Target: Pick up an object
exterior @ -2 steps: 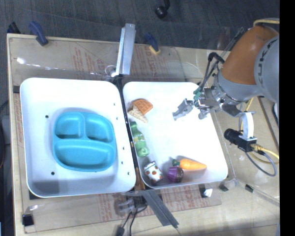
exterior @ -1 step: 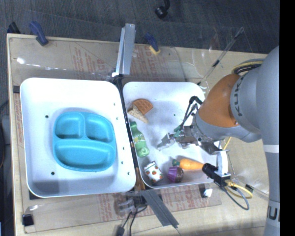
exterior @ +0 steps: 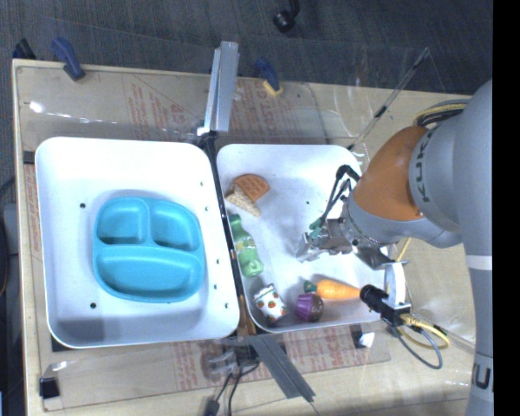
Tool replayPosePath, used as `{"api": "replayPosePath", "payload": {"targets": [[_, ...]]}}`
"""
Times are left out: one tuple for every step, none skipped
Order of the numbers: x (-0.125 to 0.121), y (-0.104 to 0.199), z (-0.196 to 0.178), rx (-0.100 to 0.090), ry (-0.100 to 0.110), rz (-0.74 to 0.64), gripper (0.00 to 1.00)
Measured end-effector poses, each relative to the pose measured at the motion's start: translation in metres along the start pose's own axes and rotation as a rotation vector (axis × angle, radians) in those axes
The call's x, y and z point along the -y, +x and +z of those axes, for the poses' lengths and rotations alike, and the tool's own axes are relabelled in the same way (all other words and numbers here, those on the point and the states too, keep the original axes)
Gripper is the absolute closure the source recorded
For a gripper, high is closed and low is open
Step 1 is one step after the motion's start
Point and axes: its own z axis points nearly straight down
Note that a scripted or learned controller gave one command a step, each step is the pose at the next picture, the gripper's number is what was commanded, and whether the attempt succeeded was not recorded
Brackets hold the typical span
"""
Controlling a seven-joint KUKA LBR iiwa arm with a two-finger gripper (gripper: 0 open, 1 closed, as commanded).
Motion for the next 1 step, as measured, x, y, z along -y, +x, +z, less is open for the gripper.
{"api": "replayPosePath", "payload": {"targets": [[0.0000, 0.0001, -0.0001, 0.000, 0.000, 0.000, 0.00]]}}
